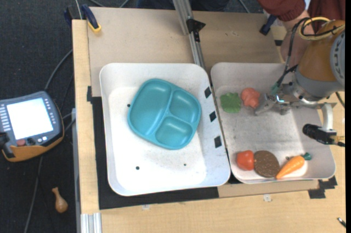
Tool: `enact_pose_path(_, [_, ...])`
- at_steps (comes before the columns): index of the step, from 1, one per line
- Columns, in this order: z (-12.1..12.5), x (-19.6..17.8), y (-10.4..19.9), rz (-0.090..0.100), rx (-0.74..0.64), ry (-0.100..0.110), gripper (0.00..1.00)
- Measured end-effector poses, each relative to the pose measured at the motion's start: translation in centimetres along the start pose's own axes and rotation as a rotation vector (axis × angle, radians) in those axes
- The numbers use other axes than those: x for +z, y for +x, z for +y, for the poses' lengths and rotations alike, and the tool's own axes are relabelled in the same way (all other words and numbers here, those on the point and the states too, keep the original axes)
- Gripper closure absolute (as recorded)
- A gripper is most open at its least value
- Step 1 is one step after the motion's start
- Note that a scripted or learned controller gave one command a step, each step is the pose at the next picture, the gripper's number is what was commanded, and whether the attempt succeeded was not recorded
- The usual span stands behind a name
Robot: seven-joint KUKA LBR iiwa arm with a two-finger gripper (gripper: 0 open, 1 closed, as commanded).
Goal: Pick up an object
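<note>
Two shallow white bins are seen side by side on the bench: the left bin [118, 171] holds a teal divided plate [164, 113], and the right bin [329, 169] holds the loose pieces from which an object is to be picked. Along the near edge of the right bin a red tomato-like piece [245, 159], a brown round patty [266, 163] and an orange carrot [292, 166] are lined up, the patty touching or nearly touching its neighbours. Toward the far side, a green leafy piece [231, 102] lies just beside a pink-orange piece [250, 97]. The gripper [264, 105] is lowered into the right bin from the right, its tip placed just beside the pink-orange piece, on that piece's right and slightly nearer the camera. Nothing is seen between the fingers, and whether the jaws are spread or pressed together cannot be told (the metal parts blur together at this slant). The step in hand is judged to be the approach, with the grasp not yet made; the pink-orange piece is taken as the likely target because it is closest. For the next move, the tip would need to be shifted left and slightly farther back until that piece is straddled, the green leafy piece being kept out of the closing, and only then should a lift be attempted.
</note>
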State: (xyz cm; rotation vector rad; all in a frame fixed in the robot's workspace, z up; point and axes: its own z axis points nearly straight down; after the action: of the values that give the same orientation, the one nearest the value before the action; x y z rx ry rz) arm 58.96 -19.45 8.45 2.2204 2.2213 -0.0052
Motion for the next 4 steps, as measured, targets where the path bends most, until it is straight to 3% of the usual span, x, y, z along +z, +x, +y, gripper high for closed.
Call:
enact_pose_path(1, [-0.1,-0.7,0.6,0.011,-0.002,0.007,1.0])
enact_pose_path(4, [-0.9,-18.0,1.1,0.001,-0.001,-0.008,1.0])
